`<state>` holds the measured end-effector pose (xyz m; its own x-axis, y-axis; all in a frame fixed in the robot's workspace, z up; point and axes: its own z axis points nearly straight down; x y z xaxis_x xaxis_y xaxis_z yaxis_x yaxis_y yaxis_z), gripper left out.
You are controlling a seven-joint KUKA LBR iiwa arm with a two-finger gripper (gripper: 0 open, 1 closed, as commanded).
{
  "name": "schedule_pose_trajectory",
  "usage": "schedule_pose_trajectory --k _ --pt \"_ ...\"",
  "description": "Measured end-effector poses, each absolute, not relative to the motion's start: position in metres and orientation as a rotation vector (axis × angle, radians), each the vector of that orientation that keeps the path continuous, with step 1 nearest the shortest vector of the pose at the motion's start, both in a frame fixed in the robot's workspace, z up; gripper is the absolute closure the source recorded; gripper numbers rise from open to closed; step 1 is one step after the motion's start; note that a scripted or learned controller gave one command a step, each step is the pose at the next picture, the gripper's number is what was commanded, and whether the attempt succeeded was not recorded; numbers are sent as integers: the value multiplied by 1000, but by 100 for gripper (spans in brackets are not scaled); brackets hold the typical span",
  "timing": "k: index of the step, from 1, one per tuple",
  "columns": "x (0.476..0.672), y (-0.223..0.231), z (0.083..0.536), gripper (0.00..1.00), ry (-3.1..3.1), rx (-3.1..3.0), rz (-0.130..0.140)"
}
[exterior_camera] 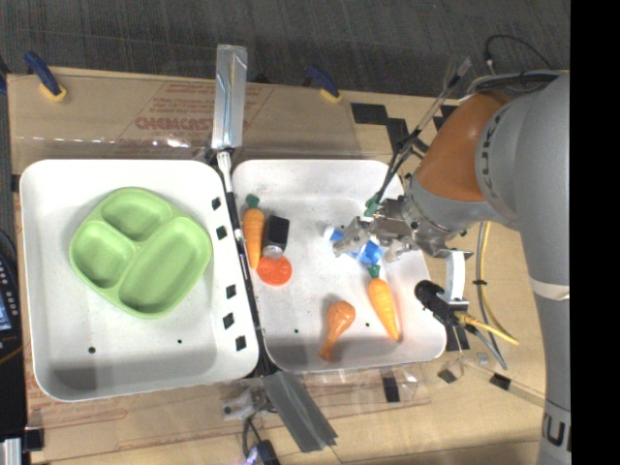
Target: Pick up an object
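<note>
While the arm [504, 163] reaches in from 3 o'clock, we see its gripper [373, 232] low over the right bin [310, 177], above a small blue and white object [365, 251] that lies toward the bin's 3 o'clock side. We cannot tell whether the claw is released or clenched, since the wrist hides the tips. The blue object is partly covered by the gripper, so its shape and long axis are hard to make out; it looks crumpled and glossy.

Just below it, at about 5 o'clock from it, lies a carrot [384, 303], smooth plastic, tapered, long axis running from 11 to 5 o'clock with the green top at the 11 end, touching or nearly touching the blue object. At the bin's 6 o'clock lies an orange drumstick-like piece [336, 325], bulbous end up, thin end toward 7 o'clock. Along the bin's 9 o'clock wall a second carrot [253, 232] lies nearly straight, green top at 12 o'clock. Beside it sits a black block [277, 230], and just under that a red round piece [274, 270] with a pale cap.

Over in the left bin [48, 289] rests a green tray [141, 251], matte, rounded, with three compartments
</note>
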<state>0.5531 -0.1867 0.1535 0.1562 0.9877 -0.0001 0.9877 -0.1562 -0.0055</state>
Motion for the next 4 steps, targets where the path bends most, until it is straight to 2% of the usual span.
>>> schedule_pose_trajectory --k 1,2,3,4 --pt "568 -191 93 0 -1959 -2458 0" --pt "586 -202 163 0 -2201 -2240 2" --pt "597 -207 92 0 -2154 -2286 1" --pt "597 -206 102 100 -2159 -2278 3"
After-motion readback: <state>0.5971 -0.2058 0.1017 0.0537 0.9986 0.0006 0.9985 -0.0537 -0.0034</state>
